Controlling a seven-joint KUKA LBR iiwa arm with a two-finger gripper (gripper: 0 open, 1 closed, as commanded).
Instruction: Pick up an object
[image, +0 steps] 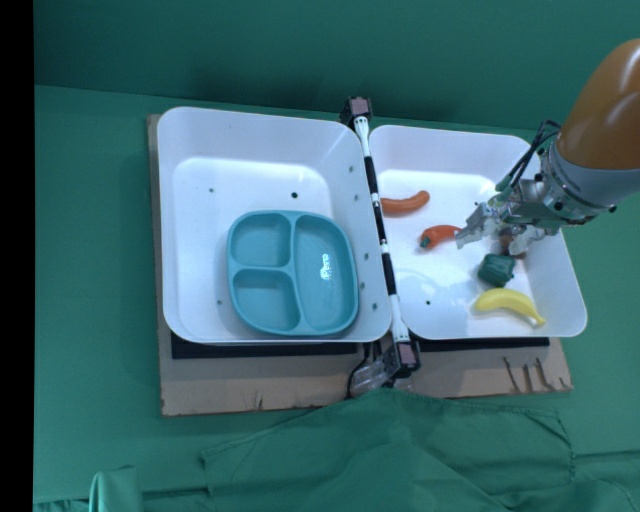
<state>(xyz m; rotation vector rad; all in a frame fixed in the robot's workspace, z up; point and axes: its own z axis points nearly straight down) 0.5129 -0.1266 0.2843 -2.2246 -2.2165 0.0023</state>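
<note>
Camera view: end effector (497, 224) low in the right bin (560, 300), among the small toys.

Camera view, detail: the worktop (90, 250) bears two white bins side by side; the left bin (190, 150) carries a teal divided plate (292, 272), set apart, I judge, as a drop-off spot, while the loose pickable things are gathered in the right bin within the arm's reach. From the end effector, an orange-red pepper (437, 236) lies just beside it at nine o'clock, a sausage (405, 203) near at ten o'clock, a dark green piece (496, 268) just below at six o'clock, and a banana (509, 305) farther off at six o'clock. Nothing can be seen between its fingers, and I cannot tell whether they stand apart or together. The pepper seems the likeliest target, being nearest the tip.
</note>
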